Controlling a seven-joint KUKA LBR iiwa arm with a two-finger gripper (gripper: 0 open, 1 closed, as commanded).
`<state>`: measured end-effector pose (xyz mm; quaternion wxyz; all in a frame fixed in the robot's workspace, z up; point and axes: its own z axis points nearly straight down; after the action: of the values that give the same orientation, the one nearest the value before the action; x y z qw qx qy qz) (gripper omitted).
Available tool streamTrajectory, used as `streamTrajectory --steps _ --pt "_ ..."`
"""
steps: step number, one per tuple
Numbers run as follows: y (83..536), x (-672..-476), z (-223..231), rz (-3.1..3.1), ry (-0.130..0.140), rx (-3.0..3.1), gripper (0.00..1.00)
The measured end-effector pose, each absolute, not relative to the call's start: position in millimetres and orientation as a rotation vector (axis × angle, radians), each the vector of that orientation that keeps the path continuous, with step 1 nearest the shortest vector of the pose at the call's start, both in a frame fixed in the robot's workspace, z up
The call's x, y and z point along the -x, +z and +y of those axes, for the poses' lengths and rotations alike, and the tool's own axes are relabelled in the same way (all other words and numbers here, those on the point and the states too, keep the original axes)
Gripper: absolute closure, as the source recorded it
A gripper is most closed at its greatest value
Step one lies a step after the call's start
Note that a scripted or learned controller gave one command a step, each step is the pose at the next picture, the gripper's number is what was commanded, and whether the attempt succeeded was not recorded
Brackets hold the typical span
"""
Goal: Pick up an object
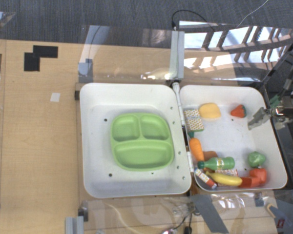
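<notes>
No legible text anywhere. The green bottle (219, 163) has a red-and-white label and the small patterned packet (194, 120) carries print, possibly lettering, but both are too small and blurred to read. No numbers, brands or signs.

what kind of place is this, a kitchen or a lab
Most likely a robot lab test bench, not a kitchen. Two white bins sit side by side: the left bin holds a green divided plate, the right bin holds toy food such as a banana, and a gripper reaches in.
</notes>
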<state>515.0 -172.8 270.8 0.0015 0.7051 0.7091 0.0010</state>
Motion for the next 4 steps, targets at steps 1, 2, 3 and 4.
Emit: streamTrajectory --steps 1,2,3,4 --pt "116 -576.7 -111 1.996 0.003 -2.425 0.0" --pt "90 -492.5 -105 1.843 0.022 -2.528 0.0" --pt "104 -541.6 -81 1.794 0.005 -2.578 0.0" --pt "91 -499.0 -100 2.077 0.025 -2.335 0.0"
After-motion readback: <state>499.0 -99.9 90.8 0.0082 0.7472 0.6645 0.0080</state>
